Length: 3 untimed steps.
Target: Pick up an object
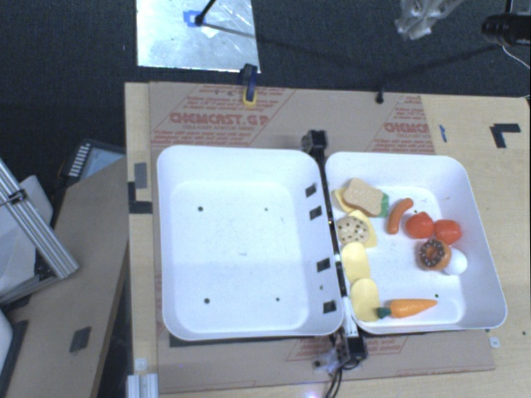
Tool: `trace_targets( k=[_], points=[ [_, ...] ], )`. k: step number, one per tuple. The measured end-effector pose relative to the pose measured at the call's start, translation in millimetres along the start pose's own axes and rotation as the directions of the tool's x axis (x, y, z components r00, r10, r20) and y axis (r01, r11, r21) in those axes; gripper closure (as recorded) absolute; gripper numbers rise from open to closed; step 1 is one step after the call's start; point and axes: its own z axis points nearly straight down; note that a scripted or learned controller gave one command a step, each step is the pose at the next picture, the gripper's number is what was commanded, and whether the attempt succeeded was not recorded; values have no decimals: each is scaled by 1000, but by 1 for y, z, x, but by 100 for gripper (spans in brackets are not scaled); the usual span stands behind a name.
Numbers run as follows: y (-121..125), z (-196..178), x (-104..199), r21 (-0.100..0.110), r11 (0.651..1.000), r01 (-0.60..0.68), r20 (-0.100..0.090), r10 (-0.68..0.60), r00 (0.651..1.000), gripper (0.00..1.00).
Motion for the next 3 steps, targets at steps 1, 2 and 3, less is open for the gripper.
trace_targets(
  k=[1, 2, 3],
  points=[
    [-1, 42, -76, 9, 1000, -6, 1, 6, 1000, 100],
    [-1, 55, -121, 6, 1000, -1, 1, 1, 1000, 100],
    [0, 0, -66, -1, 1000, 7, 0, -7, 1000, 100]
  ],
)
